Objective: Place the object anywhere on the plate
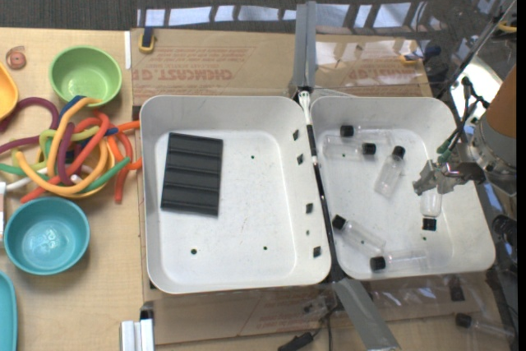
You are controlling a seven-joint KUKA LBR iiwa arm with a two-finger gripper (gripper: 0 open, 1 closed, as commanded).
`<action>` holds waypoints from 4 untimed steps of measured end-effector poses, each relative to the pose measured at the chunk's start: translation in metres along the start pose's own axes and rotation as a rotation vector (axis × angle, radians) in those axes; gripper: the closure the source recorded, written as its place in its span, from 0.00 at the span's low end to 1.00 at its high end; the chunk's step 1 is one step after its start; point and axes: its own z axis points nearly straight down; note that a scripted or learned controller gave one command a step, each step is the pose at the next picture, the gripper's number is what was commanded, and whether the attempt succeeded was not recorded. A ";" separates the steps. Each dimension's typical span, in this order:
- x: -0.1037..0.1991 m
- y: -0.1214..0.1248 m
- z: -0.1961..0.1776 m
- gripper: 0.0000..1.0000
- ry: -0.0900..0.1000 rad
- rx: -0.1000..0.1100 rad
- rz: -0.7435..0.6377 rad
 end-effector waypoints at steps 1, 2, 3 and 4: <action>-0.053 0.060 0.039 1.00 -0.001 0.002 -0.019; -0.069 0.111 0.043 1.00 -0.002 0.001 0.011; -0.055 0.048 0.019 1.00 0.000 0.001 -0.163; -0.070 0.072 0.032 1.00 -0.001 0.000 -0.283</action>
